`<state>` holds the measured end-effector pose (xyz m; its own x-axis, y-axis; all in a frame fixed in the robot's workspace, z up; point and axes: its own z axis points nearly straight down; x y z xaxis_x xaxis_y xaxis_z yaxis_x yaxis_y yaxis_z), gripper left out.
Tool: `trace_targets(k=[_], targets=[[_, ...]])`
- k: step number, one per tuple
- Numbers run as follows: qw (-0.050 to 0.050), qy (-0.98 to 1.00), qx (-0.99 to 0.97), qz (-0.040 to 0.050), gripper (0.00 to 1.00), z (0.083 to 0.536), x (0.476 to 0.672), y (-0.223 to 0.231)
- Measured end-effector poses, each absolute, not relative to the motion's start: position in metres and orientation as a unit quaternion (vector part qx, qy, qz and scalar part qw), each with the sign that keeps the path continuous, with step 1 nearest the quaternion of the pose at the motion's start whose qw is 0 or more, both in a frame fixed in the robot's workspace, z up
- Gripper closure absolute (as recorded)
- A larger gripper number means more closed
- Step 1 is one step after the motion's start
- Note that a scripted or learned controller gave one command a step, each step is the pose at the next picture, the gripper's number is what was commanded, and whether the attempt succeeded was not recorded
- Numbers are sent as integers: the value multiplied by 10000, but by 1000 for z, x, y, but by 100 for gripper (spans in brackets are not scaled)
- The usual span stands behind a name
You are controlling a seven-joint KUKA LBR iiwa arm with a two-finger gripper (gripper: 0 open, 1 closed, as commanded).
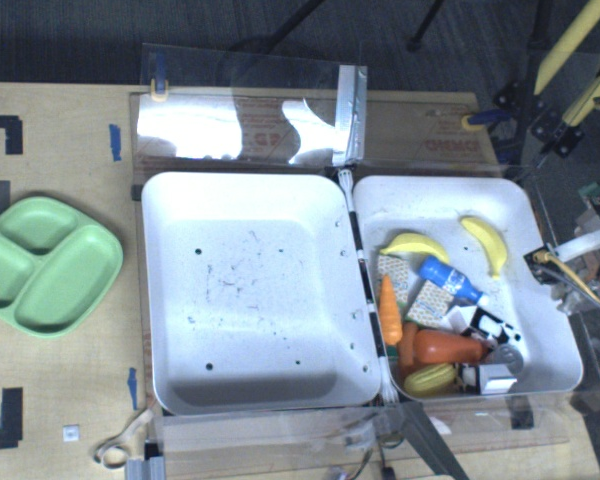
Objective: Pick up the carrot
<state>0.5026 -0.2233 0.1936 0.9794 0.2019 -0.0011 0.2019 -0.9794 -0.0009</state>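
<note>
Lying against the left wall of the right bin (540, 218), the carrot (389, 311) looks light, stiff and smooth, so I'd pinch mid-length; my gripper's state I cannot tell.

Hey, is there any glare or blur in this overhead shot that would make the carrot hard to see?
Camera view: strong white glare sits on the clear plastic panel behind the bins; the small orange carrot in the right white bin is glare-free, evenly lit and fairly sharp, though the image is slightly soft overall.
</note>
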Motion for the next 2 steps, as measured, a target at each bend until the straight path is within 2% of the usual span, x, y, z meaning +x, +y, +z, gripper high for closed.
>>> trace_targets(k=[1,2], targets=[[19,-1011,-9949,17,100,178,479,-223],[5,-995,-9950,4,100,189,479,-224]])
